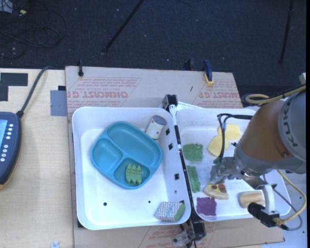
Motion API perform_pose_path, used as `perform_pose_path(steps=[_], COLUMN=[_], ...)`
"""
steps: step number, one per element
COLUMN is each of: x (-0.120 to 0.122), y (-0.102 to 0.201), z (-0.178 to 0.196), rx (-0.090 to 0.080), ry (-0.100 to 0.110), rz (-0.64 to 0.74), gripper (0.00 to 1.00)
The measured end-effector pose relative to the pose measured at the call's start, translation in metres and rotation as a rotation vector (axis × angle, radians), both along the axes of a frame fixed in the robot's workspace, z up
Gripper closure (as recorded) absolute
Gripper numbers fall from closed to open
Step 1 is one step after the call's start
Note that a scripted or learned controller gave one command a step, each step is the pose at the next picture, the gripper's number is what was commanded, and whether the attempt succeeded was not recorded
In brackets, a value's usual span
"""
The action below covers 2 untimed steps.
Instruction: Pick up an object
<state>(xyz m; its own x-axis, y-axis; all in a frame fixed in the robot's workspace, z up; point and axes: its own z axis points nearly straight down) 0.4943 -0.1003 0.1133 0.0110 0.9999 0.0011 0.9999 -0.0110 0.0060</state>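
My gripper (pixel 217 175) reaches down into the right bin (pixel 199 122), just above a small tan and red toy (pixel 216 191) that lies on the bin floor. The arm's grey and orange wrist (pixel 266 138) hides much of the bin's right half. Around the gripper lie a yellow piece (pixel 223 137), a green leafy piece (pixel 192 151), a green stick (pixel 194 179), a purple piece (pixel 206 206) and a tan block (pixel 250 198).
The left bin (pixel 88 190) holds a blue divided plate (pixel 119 151) with a green item (pixel 136 173) in it, a grey cup (pixel 156 126) on its side and a checkered sponge (pixel 169 211). A black divider (pixel 176 149) separates the bins. A tablet (pixel 0 143) sits far left.
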Motion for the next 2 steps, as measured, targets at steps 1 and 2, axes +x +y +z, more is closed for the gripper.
perform_pose_path(steps=[1,2], x=[0.0,-0.005], y=[0.0,-0.017], z=[0.0,-0.026], rx=[0.0,0.002], ry=[0.001,0.009], rz=[-0.002,0.01], gripper=[0.0,0.0])
